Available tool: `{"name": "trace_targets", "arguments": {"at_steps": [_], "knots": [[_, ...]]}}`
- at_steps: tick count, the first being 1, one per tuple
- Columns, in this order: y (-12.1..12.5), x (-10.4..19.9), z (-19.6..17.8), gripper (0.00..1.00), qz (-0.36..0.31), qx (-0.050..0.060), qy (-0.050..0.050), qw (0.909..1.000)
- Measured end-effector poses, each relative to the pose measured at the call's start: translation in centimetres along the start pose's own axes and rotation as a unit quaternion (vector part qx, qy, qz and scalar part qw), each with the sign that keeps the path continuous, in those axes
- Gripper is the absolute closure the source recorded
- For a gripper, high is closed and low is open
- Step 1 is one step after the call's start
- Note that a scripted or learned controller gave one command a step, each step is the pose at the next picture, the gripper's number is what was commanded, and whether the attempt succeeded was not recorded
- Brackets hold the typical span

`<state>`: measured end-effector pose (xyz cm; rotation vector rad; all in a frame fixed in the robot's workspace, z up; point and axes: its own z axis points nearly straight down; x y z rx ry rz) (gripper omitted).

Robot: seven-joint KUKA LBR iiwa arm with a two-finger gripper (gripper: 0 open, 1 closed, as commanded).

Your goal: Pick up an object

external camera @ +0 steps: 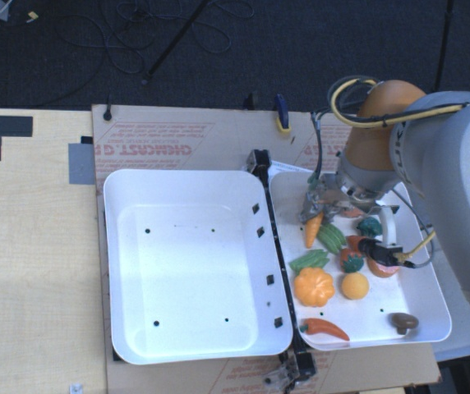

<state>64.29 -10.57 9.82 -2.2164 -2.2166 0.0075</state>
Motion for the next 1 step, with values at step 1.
{"name": "trace_targets", "arguments": {"at_steps": [1], "knots": [[-3.94,11.11,-9.44,1.00,-0.005,-0.005,0.001,1.0000]]}}
